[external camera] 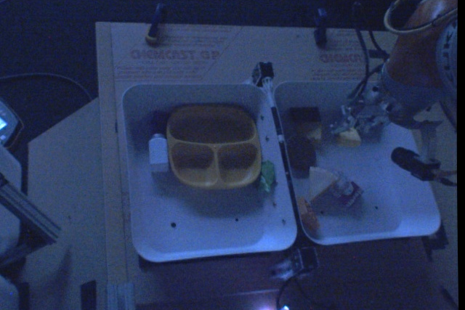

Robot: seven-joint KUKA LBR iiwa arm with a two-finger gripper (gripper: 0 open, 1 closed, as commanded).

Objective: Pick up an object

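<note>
The left bin [145, 229] holds a yellow divided tray [213, 146] with a small white bottle [158, 152] touching its left side and a green object [268, 176] at its right edge. In the right bin [407, 218] lie a dark block [304, 115], a second dark block [301, 152], a white wedge-shaped carton [330, 187], an orange object [309, 218] and a yellow piece [350, 137]. The gripper [357, 121] hangs low over the right bin just above the yellow piece, and in the dim light I cannot tell whether it is open, closed or gripping anything.

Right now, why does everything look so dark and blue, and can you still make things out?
The camera view is dim with a blue cast; the yellow divided tray in the left bin reads clearly, small items in the right bin blur together, and the pincer is murky.
</note>
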